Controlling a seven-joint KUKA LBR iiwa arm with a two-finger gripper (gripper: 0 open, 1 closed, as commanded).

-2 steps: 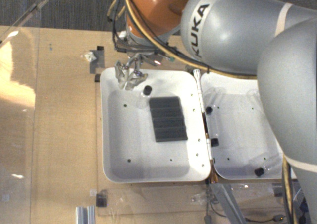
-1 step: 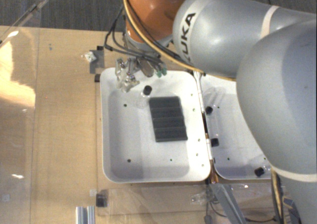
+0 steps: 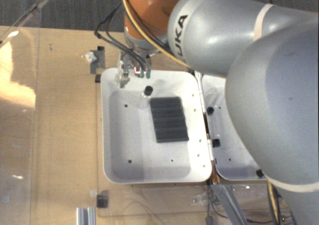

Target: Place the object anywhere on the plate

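Observation:
A dark grey ribbed plate [image 3: 169, 119] lies flat in the middle of the left white bin [image 3: 117, 164]. A small dark object [image 3: 148, 90] rests on the bin floor just beyond the plate's far left corner, apart from it. My gripper [image 3: 132, 73] hangs over the bin's far rim, a little up and left of the object. It is open, with its fingers [image 3: 122, 77] spread and nothing between them. The orange band and grey wrist hide the gripper's upper part.
The right white bin [image 3: 234, 164] sits against the left one and is mostly covered by my arm. A small black bracket [image 3: 98, 62] stands on the wooden bench by the left bin's far left corner. A dark block [image 3: 102, 199] lies near the bench front.

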